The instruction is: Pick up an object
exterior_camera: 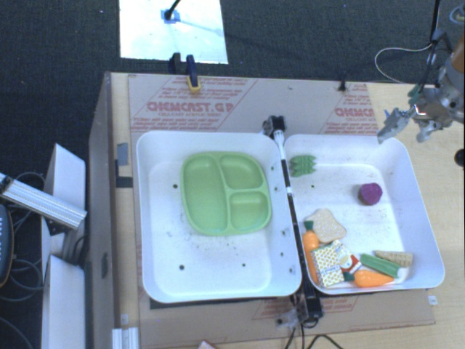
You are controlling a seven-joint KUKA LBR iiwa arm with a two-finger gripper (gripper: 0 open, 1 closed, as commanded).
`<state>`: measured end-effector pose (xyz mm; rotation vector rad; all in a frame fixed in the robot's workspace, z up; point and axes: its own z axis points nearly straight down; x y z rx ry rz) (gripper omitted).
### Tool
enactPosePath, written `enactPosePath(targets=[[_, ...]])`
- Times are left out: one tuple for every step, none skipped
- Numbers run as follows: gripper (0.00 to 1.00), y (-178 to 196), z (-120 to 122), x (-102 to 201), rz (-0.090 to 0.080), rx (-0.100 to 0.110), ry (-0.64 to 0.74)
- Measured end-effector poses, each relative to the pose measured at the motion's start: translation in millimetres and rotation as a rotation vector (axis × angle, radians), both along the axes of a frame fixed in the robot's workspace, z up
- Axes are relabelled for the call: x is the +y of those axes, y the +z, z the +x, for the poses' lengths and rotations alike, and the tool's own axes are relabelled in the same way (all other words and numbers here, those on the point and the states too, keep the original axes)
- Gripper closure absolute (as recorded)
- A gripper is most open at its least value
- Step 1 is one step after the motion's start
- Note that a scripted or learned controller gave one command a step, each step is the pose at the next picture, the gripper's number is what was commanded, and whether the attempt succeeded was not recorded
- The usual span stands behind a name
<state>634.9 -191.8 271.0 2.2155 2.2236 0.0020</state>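
My gripper (pixel 407 125) hangs at the upper right, over the far right corner of the right bin (pixel 414 187), open with nothing between its fingers. Below it in that bin lie a purple ball (pixel 370 193), a small green leafy piece (pixel 303 166) near the far left corner, a bread slice (pixel 327 225), a carrot (pixel 310 243), a patterned box (pixel 330 262), a second orange carrot (pixel 370 279), a green bean (pixel 381 265) and a cracker (pixel 396 256). The purple ball is the nearest to the gripper, well apart from it.
The left bin (pixel 163 224) holds a light green divided plate (pixel 225 193). A black divider strip (pixel 288 209) runs between the bins. Cables (pixel 396 53) hang at the far right behind the gripper. Most toys crowd the right bin's near edge.
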Motion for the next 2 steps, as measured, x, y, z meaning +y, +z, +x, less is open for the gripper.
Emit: enactPosePath(targets=[[0.0, -186, -23, -15, 0.0, 0.0, -0.002], [1.0, -175, -21, -15, -0.001, -0.003, -0.001]])
